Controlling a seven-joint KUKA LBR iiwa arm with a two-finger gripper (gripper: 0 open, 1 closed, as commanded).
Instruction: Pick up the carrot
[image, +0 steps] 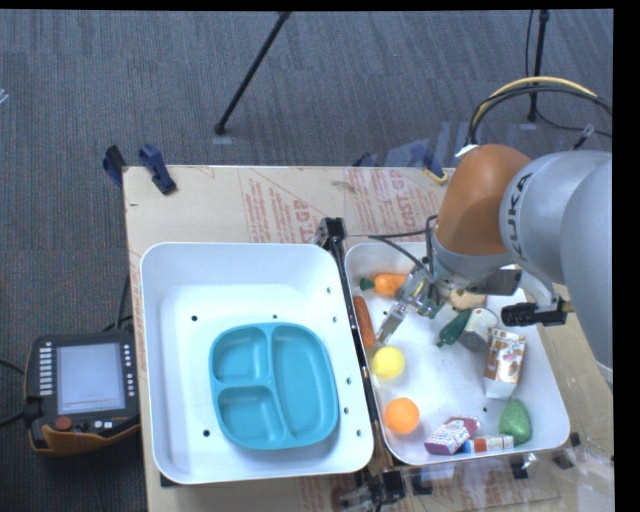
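The carrot (363, 320) lay in the right bin (548, 400), stretched lengthwise along that bin's left wall and close against it, with the yellow ball (388, 362) just beside its lower end. The claw (392, 322) hung low over the same bin, just to the right of the carrot and a little above the yellow ball. One slim finger showed, slanting down and toward the carrot, but the other could not be made out against the wrist, so I could not tell whether the claw was spread or pressed together. Nothing showed between its fingers, and the carrot seemed to rest untouched on the bin floor.

The step in hand looked like the final approach before a grasp. To do it well, the claw would need to shift toward the bin's left wall until it stood centred over the carrot's middle, with its fingers turned to close across the carrot's narrow width rather than along its length. The wall probably left little room for the outer finger, so a slight tilt away from it, or a grasp nearer the end with more clearance, seemed wise. The descent should have been slow, since a nudge could roll the carrot tighter against the wall or knock the yellow ball into it.
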